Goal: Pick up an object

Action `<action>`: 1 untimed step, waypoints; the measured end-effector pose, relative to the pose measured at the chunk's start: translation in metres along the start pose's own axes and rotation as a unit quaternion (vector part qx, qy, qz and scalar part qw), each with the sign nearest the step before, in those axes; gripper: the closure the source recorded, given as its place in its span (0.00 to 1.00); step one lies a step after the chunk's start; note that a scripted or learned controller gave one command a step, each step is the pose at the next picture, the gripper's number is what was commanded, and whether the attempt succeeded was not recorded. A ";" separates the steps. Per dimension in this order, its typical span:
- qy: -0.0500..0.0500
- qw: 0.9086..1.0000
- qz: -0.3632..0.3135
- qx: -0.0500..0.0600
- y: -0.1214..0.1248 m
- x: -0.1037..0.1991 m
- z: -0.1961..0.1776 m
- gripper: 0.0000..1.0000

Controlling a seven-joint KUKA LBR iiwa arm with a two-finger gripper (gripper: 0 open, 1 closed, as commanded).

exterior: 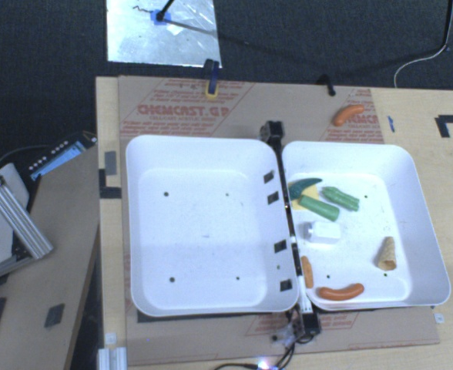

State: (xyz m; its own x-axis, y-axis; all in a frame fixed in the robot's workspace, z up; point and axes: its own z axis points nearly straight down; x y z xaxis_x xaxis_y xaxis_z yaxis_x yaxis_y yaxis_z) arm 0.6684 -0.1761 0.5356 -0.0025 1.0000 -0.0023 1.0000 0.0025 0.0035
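Right bin [411, 176]: green pickles [330, 202], white block [320, 231], tan cone [386, 253], orange sausages [340, 291].
Counter [411, 106]: one orange sausage [348, 114] behind the bins.
Jaws: cannot tell.

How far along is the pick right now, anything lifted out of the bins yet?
Nothing looks done yet. The right bin holds its items lying flat: two green pieces, a white block, a tan cone and an orange sausage. Another sausage lies on the cardboard outside. Nothing is in hand. The whole approach, grasp and lift remain.
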 end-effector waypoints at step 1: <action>0.000 1.000 0.000 0.000 0.000 0.006 0.000 1.00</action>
State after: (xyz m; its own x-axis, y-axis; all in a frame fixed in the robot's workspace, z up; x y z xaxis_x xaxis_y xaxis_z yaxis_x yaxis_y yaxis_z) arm 0.6683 -0.1702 0.5356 -0.0033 1.0000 -0.0022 1.0000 0.0033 0.0035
